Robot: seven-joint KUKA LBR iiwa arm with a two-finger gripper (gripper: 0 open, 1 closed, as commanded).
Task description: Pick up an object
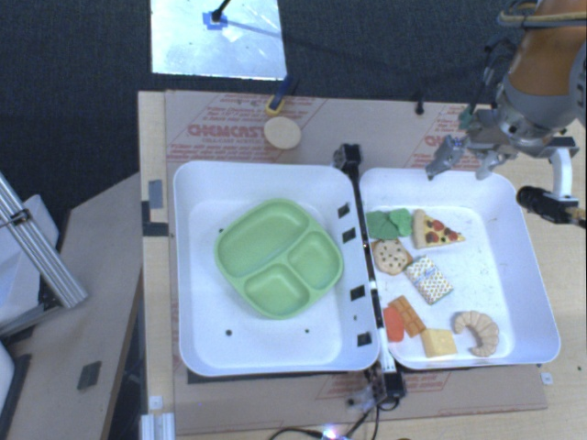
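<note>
Two white bins share the table, and my gripper (466, 160), fingers spread and grasping nothing, hovers over the right bin's (523, 246) far rim, with the pizza slice (435, 230) lying just nearer, pointing right.

The bench (229, 122) bears two white bins (197, 246) side by side.

We can make out red printed lettering on the brown cardboard sheet (229, 131) lying on the desk under the two bins. On its far left part, beyond the left bin (197, 273), the word looks like "CHEMCAST", printed upside down from our view. More red print shows on the far right corner and along the near edge, too small to read.
</note>
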